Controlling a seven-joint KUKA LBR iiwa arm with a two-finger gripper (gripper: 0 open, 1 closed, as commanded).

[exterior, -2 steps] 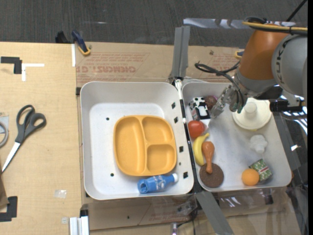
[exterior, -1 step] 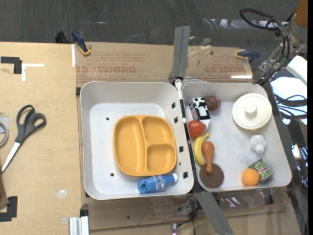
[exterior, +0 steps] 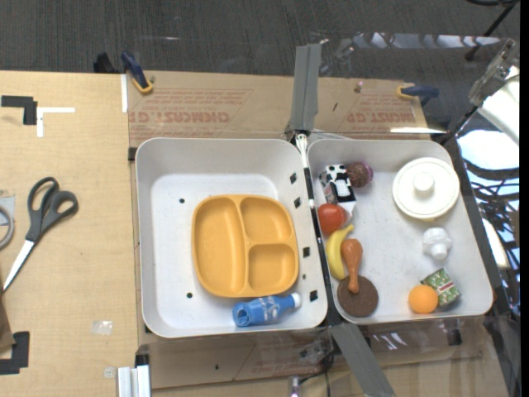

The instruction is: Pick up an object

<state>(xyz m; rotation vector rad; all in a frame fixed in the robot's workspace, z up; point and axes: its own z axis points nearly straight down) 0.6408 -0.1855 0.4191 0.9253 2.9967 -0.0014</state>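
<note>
Objects to choose from lie in both bins. In the left bin [exterior: 157, 222] a yellow divided plate [exterior: 244, 246] sits in the middle, with a blue bottle [exterior: 264, 308] on its side just below it, touching or almost touching the plate's edge. The right bin [exterior: 388, 246] is more crowded. A banana [exterior: 335, 255], a red fruit [exterior: 331, 217] and a brown drumstick [exterior: 353, 263] huddle against the left wall. A dark brown disc [exterior: 357, 298] lies at the drumstick's lower end. An orange [exterior: 422, 299] rests against a small green carton [exterior: 445, 286], and a round white lid [exterior: 425, 188] sits apart near the far wall.

We cannot tell how the jaws stand from this view.

We judge the task not yet begun, and several things could spoil a try. The cluster by the wall leaves little room, so a finger may land on a neighbour or on the bin wall. The orange could roll away when touched. The plate and the lid look too wide and flat to grip except at a rim. The bottle seems the safest choice, though it may roll or pin against the plate.
</note>
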